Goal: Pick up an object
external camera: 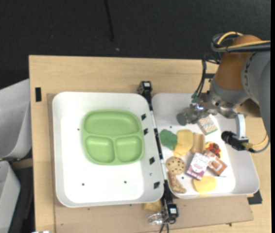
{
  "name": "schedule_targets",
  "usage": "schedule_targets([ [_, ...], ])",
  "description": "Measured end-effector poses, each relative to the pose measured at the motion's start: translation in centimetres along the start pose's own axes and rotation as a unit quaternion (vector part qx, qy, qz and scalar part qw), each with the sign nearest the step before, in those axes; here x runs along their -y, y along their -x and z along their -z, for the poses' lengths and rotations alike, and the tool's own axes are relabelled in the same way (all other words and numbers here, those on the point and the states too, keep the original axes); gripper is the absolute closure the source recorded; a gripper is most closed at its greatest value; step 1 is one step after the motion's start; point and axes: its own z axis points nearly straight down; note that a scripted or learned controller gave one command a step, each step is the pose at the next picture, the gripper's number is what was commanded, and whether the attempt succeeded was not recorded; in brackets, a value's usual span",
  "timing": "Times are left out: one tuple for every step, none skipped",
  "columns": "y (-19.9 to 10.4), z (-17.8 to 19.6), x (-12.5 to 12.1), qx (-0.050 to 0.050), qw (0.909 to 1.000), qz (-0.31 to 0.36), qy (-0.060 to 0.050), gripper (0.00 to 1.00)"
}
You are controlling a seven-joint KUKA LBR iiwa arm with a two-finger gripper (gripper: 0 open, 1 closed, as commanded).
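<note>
Your claw (188, 115) hovers low over the bare far part of the right bin (244, 176), whether open or closed I cannot tell, so aim for the small patterned packet (207, 125) just beside it, apart from the crowded pile.

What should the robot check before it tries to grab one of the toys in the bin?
1. Gripper is over the right bin, where the toys are: ok.
2. Toys to choose from: ok. A cookie, a green piece, a pink carton and a yellow piece lie there.
3. A toy right under the gripper: not ok. It sits over a bare part of the bin, above the pile.
4. Room around a toy: not ok for most, they lie crowded and touching. The small box near the gripper lies more apart.
5. Gripper open and ready: cannot tell.
6. Green tray in the left bin out of the way: ok.
</note>
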Motion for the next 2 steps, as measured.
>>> schedule_targets([
  [0.2, 1.1, -0.1, 0.001, 1.0, -0.001, 0.002, 1.0],
  [0.4, 2.2, -0.2, 0.001, 1.0, -0.002, 0.004, 1.0],
])
